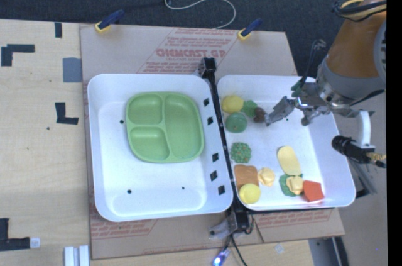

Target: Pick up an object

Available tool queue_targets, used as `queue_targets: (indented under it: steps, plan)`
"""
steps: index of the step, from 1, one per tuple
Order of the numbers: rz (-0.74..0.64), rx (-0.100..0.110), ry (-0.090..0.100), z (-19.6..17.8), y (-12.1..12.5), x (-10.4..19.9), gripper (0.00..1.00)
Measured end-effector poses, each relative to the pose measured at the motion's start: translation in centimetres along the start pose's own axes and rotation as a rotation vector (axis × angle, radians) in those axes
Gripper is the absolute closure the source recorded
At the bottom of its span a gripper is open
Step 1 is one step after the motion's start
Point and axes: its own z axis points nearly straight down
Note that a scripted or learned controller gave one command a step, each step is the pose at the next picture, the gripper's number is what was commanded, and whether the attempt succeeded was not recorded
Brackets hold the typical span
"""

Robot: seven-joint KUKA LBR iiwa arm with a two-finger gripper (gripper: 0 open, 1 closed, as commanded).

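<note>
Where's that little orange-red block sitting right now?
The orange-red block sits in the near right corner of the right bin, touching a green and yellow piece on its left.

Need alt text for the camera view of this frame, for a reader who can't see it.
The arm's gripper hangs over the right bin, near a small dark brown piece among scattered toy foods. The left bin holds a green divided plate.

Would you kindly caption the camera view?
Pincer above right bin of toy foods; green plate in left bin.
</note>
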Motion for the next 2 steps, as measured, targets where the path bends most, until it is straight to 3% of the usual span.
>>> queue_targets:
  steps: [1, 2]
  plan:
    - [-0.001, 0.0, 0.0, -1.0, 0.0, 0.1, 1.0]
    - [-0.008, -0.022, -0.002, -18.9, 5.4, 6.5, 1.0]
